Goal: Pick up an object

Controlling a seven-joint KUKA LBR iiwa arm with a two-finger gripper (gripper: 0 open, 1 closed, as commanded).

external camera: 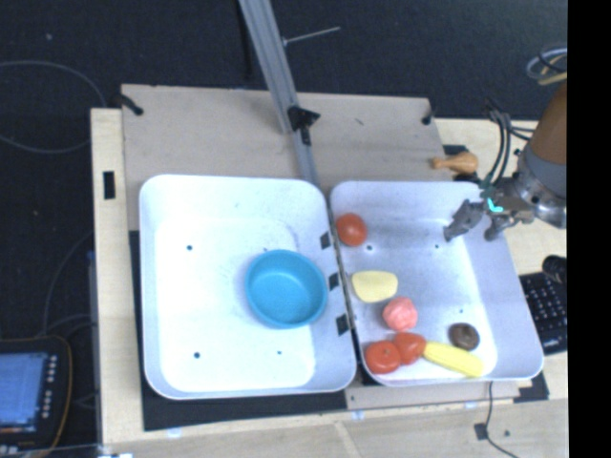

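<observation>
I logged 6 objects in the right bin (pixel 496 303): a red ball (pixel 350 229), a yellow block (pixel 374 285), a pink lump (pixel 400 313), a red tomato (pixel 384 355), a banana (pixel 453 359) and a brown nut (pixel 464 335). The gripper (pixel 478 221) hung over the bin's upper right edge, jaws spread, nothing between them, well apart from all 6. A blue bowl (pixel 285 288) sat in the left bin (pixel 191 218).

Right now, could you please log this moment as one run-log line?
stage: approach | pincer: open, holding nothing, above right bin's upper right edge | blue bowl: left bin
</observation>
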